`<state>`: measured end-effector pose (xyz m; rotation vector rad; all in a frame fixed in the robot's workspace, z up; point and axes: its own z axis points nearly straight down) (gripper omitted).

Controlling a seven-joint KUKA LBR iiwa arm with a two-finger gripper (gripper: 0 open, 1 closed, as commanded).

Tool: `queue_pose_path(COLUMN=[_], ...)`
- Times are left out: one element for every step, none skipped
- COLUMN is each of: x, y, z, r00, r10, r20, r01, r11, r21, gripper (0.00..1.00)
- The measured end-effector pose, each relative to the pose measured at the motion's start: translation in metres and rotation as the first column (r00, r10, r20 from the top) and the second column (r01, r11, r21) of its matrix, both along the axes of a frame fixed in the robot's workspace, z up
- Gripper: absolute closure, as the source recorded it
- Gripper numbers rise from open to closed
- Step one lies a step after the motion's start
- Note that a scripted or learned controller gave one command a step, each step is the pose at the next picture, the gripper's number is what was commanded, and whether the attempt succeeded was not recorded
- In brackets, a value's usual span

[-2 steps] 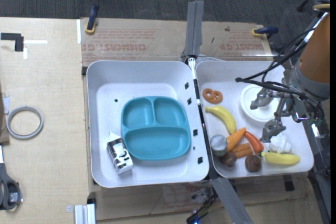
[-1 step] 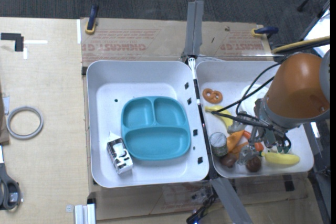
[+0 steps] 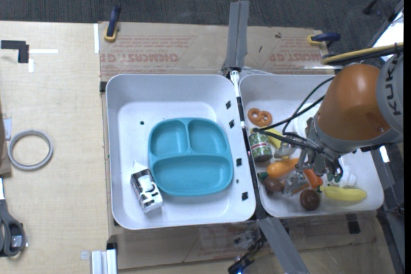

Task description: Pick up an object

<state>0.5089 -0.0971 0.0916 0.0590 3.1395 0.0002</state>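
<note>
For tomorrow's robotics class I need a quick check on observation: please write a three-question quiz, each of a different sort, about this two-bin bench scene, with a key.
1. True or false: the blue divided plate lies in the right bin.
2. Multiple choice: what sits beside the plate, near the left bin's front left corner? A) a pretzel B) a small black-and-white box C) a banana
3. Fill in: the pretzel lies in the ___ bin.

Key
1. False; it lies in the left bin.
2. B, the small black-and-white box.
3. Right, along with the banana and the arm's gripper.
</note>
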Motion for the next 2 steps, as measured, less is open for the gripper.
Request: queue_pose_path(x=[-0.031, 0.044], y=[0.004, -0.01], z=[0.0, 0.001], r00=[0.992, 0.95], r10=[-0.128, -0.311], r20=[-0.002, 0.002], r01=[0.128, 0.311], r11=[0.992, 0.95], r21=[0.0, 0.0], gripper=[0.0, 0.0])
